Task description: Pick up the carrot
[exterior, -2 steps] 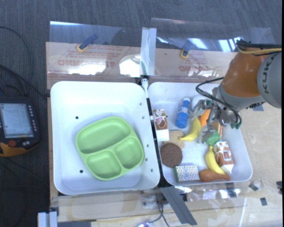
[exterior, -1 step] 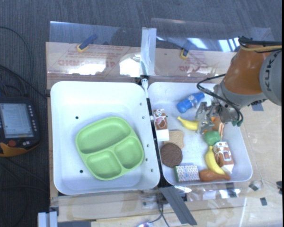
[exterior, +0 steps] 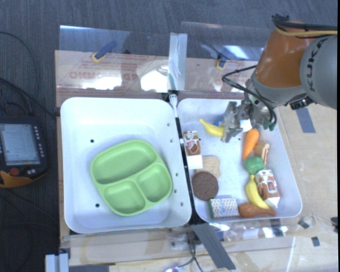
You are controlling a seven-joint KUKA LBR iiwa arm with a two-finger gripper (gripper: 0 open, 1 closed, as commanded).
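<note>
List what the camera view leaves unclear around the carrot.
- Gripper: blurred and small in the camera view; whether it touches the carrot cannot be told.
- Carrot's lower end: hidden by a green toy.
- Arm: cut off by the right edge.

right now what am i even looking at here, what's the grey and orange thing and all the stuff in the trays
That is a robot arm, seen by one camera fixed above the bench looking down at a slant. Its gripper hangs over the right bin, beside the carrot that it is meant to pick up; nothing shows between its fingers. That bin also holds toy food: two bananas, a round brown cookie and small cartons. The left bin holds a green divided plate. At far left lies a control pendant.
</note>
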